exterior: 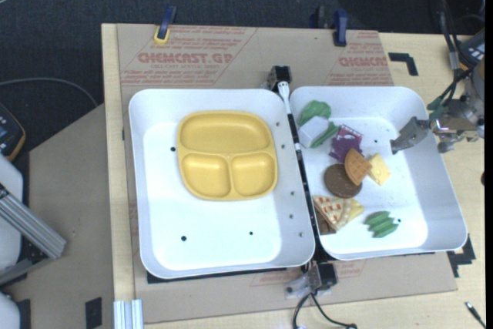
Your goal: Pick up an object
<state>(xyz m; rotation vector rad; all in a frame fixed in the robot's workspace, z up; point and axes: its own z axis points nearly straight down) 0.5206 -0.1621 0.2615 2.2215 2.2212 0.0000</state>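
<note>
The right bin (445, 189) holds a pile of toy food. In it are a green leaf (314, 112), a purple piece (347, 141), an orange cracker (356, 165), a brown disc (340, 181), a yellow cheese wedge (379, 170), a waffle slice (329, 209) and a green pea pod (381, 223). My gripper (406, 136) hangs over the bin's right part, reaching in from the right edge. It is a short way right of the cheese wedge and above it, and nothing shows in its grasp.
A yellow divided plate (227, 152) lies in the left bin (154, 219). Clamps (162, 25) hold the cardboard sheet at the back. A black latch (279, 77) sits where the two bins meet. Cables run below the front edge (320, 297).
</note>
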